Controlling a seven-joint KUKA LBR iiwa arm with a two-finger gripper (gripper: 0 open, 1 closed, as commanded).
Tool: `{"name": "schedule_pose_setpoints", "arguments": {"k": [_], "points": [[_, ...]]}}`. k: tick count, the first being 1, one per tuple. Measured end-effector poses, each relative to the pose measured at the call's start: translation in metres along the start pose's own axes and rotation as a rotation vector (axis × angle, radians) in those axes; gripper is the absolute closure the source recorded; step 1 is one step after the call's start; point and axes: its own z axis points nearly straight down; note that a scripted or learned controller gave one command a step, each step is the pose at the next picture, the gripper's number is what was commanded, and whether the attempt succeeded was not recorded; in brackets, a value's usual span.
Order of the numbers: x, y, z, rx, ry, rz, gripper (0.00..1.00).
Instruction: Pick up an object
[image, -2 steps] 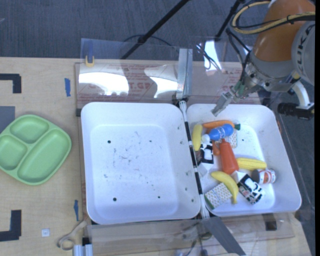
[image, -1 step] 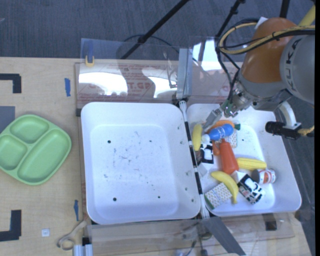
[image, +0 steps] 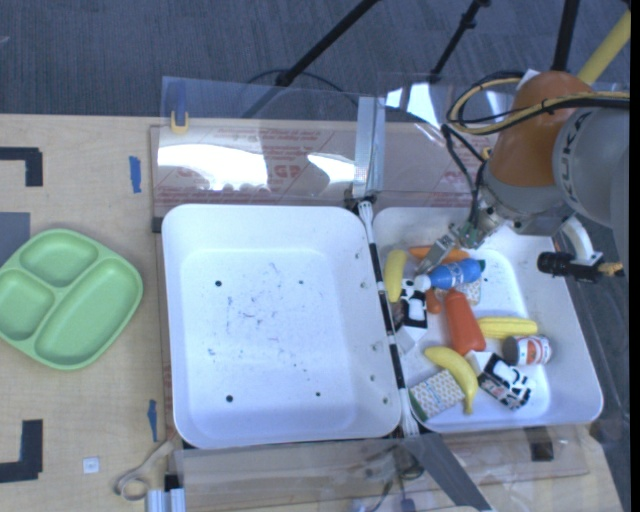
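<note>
The right bin (image: 570, 400) holds a heap of small things. My gripper (image: 442, 259) reaches down from the upper right into the bin's back left part, right over a blue object (image: 460, 273) and an orange piece (image: 438, 250). Near it lie a yellow banana (image: 395, 272) along the left wall, a red-orange cylinder (image: 462, 322), a second banana (image: 508, 326) and a third banana (image: 455, 372). A small brown and red can (image: 527, 350), a black-and-white toy (image: 505, 383) and a patterned box (image: 432, 395) sit toward the front.
The left bin (image: 270, 300) adjoins the right one along a shared wall. A green divided plate (image: 65, 297) rests on the wooden bench at far left. Clear plastic panels (image: 260, 160) stand behind the bins. Cables loop above the arm's orange band (image: 530, 130).
</note>
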Motion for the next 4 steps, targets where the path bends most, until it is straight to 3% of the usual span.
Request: {"name": "schedule_pose_setpoints", "arguments": {"k": [1, 2, 3, 4], "points": [[-0.003, 0.004, -0.015, -0.016, -0.015, -0.001, 1.0], [0.0, 0.002, -0.013, -0.007, -0.004, -0.002, 0.0], [-0.025, -0.027, 0.006, -0.011, -0.008, -0.159, 0.0], [-0.019, -0.037, 0.004, -0.017, -0.026, -0.419, 0.0]]}}
